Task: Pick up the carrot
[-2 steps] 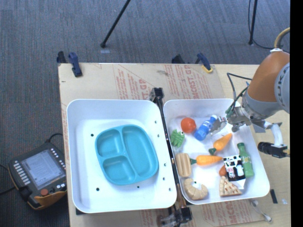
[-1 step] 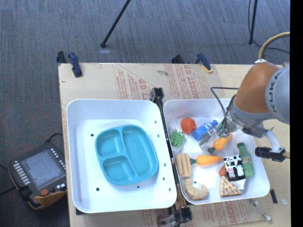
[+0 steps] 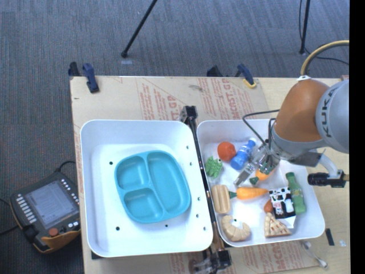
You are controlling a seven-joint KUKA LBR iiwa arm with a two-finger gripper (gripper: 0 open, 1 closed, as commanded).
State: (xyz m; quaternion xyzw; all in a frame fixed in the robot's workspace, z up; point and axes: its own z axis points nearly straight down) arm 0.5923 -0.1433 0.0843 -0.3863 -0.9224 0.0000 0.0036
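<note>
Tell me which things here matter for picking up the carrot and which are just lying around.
For the job:
- orange plastic carrot with green top
- two-finger gripper
- right white bin

Just lying about:
- blue three-part plate
- red tomato
- blue bottle
- green broccoli
- tan croissant
- green bottle
- waffle wedge

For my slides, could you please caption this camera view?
Gripper poised above the carrot in the right bin.

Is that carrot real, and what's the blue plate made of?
The carrot looks like toy plastic: even orange, smooth, faintly glossy, with a neat green stub. The plate also looks like moulded plastic: one flat light blue colour, soft rounded dividers, dull sheen. Neither can be settled by sight alone.
</note>
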